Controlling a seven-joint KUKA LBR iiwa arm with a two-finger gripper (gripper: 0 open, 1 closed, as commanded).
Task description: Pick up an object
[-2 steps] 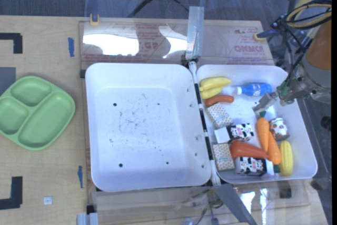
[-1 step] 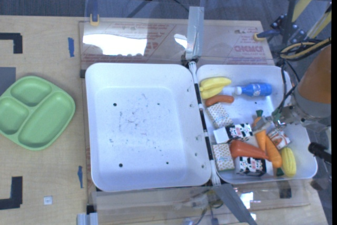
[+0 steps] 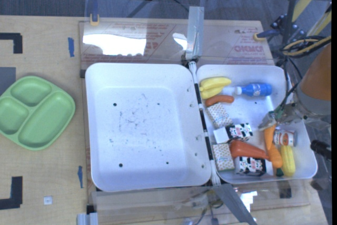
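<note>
Plastic toy food crowds the right bin (image 3: 308,168), and the gripper (image 3: 278,113) hovers over its right side; whether its fingers are apart, I cannot tell. Just below them: a carrot (image 3: 269,139), light, stiff, slippery. Pinch across its thick middle.

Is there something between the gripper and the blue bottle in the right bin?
Nothing visible does. The gripper hangs over the right bin, near its right wall, and the blue bottle lies just above it in the view, with bare white floor between them.
</note>
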